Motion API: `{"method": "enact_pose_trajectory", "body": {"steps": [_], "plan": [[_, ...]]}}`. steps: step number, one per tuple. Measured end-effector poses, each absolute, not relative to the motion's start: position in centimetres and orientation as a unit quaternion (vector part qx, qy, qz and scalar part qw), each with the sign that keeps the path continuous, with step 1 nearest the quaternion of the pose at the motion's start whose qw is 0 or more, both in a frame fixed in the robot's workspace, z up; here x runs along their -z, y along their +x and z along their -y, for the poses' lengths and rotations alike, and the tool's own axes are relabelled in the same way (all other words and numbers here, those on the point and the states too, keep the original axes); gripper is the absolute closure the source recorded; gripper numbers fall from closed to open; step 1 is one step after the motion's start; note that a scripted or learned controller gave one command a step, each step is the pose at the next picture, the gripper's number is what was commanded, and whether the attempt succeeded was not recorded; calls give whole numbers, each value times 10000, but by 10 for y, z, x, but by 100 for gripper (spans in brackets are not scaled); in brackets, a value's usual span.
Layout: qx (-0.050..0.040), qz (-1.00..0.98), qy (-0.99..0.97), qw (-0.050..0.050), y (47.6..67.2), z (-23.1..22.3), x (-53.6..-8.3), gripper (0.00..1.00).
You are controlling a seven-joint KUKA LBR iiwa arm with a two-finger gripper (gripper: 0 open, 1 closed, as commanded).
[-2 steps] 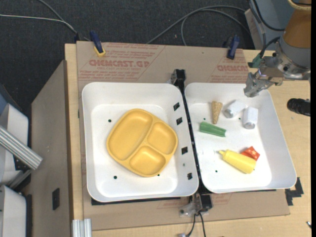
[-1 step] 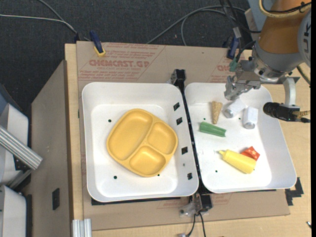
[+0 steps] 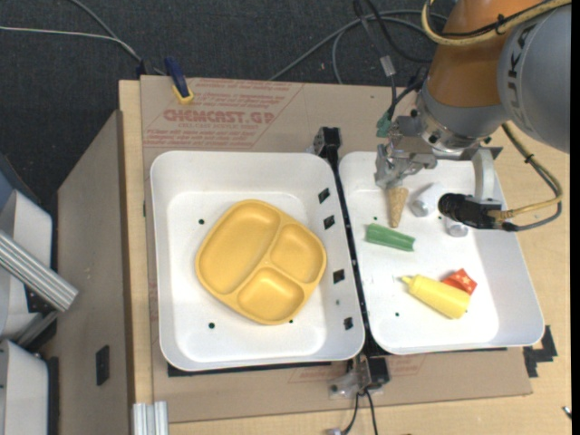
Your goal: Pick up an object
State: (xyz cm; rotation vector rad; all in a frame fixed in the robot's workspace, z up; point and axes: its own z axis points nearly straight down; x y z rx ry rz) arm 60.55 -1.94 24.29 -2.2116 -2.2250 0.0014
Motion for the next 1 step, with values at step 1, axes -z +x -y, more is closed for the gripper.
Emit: {"method": "enact_pose_trajectory", "body": {"steps": [1], "plan": [[-9,7083,-7059,18,608,-34,-228,100]]}}
